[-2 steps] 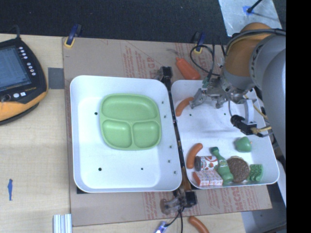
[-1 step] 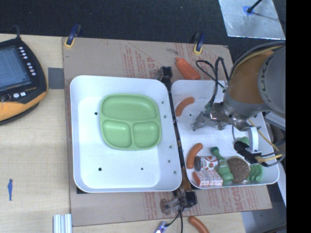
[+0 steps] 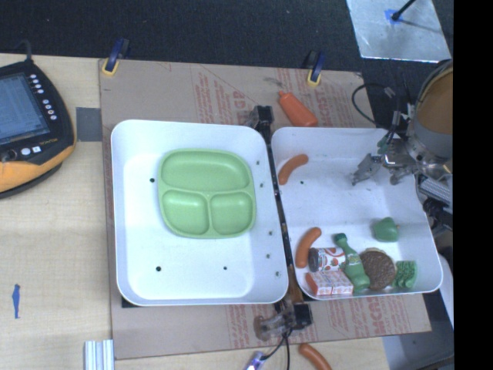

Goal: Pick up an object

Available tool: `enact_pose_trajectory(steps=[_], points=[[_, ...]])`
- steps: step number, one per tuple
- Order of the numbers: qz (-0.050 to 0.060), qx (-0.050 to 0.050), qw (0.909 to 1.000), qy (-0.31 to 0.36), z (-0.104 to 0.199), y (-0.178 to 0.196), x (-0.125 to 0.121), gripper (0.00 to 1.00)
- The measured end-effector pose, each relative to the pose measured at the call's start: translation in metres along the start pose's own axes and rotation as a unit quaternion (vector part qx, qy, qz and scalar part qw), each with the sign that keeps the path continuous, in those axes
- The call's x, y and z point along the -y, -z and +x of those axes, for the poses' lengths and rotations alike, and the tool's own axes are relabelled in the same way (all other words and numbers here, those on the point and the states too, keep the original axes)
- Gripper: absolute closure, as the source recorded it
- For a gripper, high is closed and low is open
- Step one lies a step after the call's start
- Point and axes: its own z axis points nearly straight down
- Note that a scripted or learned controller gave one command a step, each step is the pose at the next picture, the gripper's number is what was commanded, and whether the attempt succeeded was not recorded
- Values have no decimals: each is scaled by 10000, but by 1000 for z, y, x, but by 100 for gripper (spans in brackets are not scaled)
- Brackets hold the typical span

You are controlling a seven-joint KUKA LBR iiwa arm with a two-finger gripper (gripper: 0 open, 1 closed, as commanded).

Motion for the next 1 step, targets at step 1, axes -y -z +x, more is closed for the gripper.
enact_pose_trajectory(steps=[1], points=[[4,-13,10000,19,99,97,63,0]])
